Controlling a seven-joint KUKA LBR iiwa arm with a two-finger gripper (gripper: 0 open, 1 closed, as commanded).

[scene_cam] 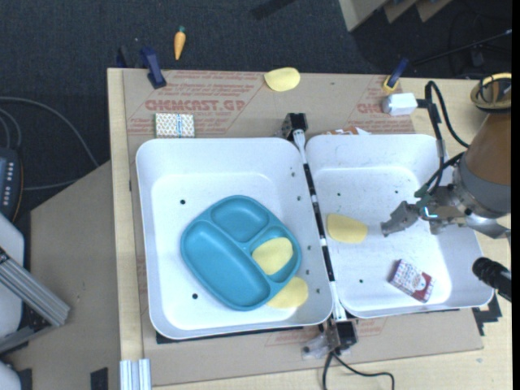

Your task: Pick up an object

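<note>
Over the right bin (370, 303), the hand (396, 220) hovers with fingers apparently spread, pinching nothing; yellow piece (347, 229) lies just left. Best shift left, centre, then descend.

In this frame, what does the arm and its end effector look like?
The arm enters from the right: a rounded grey body with an orange-brown band above the wrist. Black cables loop beside it. The end effector is small, dark grey metal, with a bluish spot where it joins the wrist.
</note>
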